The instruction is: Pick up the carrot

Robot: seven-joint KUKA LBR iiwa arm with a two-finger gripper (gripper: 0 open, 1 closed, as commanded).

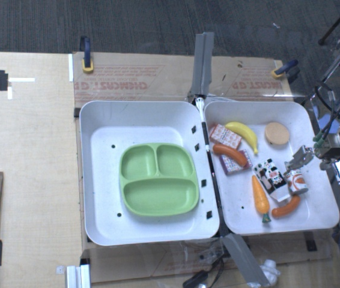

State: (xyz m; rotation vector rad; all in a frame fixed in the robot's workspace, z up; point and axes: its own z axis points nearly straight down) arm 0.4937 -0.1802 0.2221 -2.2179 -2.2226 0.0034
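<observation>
The carrot (260, 195) is orange with a small green stem end. It lies lengthwise near the front of the right bin (320, 218), just left of a black-and-white carton (273, 177). My gripper (301, 158) hangs over the right side of that bin, up and to the right of the carrot and apart from it. It is close above a small white-and-orange carton (298, 185). Nothing shows in its grasp.
The right bin also holds a banana (245, 134), a round tan bun (277, 134), a red sausage (230, 155), wafer packs (226, 137) and an orange sausage (286, 207) touching the carrot's lower end. A green divided plate (158, 180) sits in the left bin (98, 161).
</observation>
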